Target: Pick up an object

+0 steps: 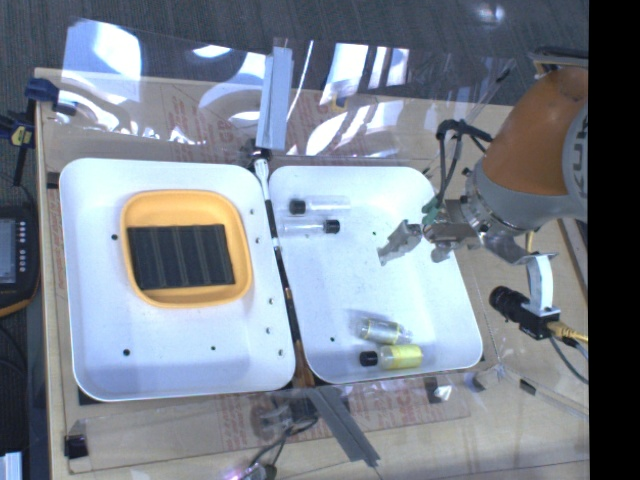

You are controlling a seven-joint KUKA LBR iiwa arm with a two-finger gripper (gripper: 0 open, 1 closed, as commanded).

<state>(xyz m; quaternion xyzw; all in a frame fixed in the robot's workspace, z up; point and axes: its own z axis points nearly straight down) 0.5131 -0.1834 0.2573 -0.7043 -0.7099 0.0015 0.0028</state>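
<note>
- The gripper (418, 245) hangs over the right-hand part of the right bin (440, 318), with its two fingers spread apart and nothing between them.
- Candidates for the pick all lie in the right bin: two clear tubes with black caps (312, 217) near the far-left corner, a small metallic cylinder (384, 328) near the front, and just beside it a yellow tube with a dark cap (393, 356).
- The yellow tube looks like the easiest target, I judge: it is opaque and apart from the bin wall, though the metallic cylinder sits close behind it.
- To do it well, turn the fingers to straddle the tube across its short width, come straight down, and close only when low enough; a slanted approach could roll it away.
- The left bin (90, 308) holds a yellow tray with a dark ribbed insert (183, 247), well apart from the gripper.
- The bins rest on a pale bench (520, 408); clear reflective panels (240, 98) stand behind them, and grey carpet lies beyond.
</note>
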